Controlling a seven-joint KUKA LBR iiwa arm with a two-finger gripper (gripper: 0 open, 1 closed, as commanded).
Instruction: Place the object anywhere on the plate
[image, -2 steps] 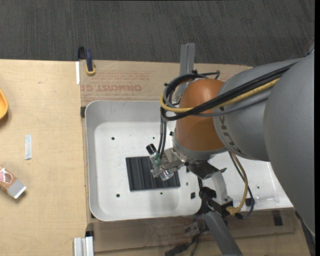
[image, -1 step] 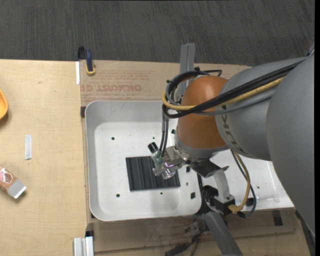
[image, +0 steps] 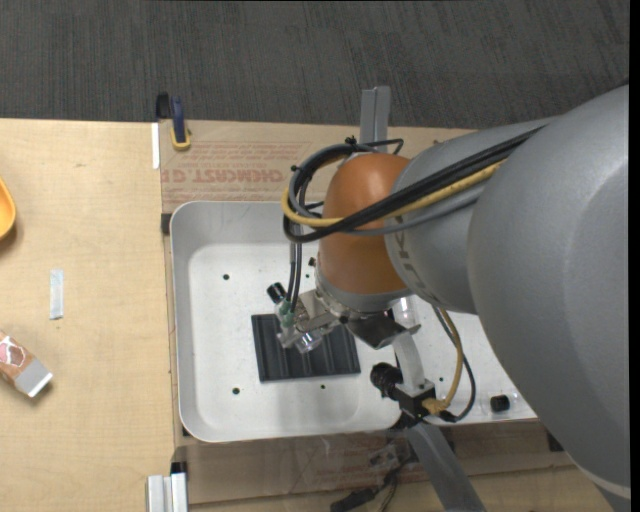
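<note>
A dark, ribbed square plate (image: 276, 357) lies flat in the lower middle of the left white bin (image: 205, 300). My gripper (image: 300, 335) hangs directly over the plate's upper right part, under the orange wrist band (image: 360, 225). The wrist and arm hide the fingertips and whatever lies beneath them. I cannot make out an object between the fingers.
The grey arm (image: 540, 270) covers the right side of the view and most of the right bin. On the bench to the left lie a small white strip (image: 56, 294), a wrapped item (image: 22, 366) and an orange thing (image: 5, 208) at the edge. A blue clamp (image: 177, 120) sits behind the bin.
</note>
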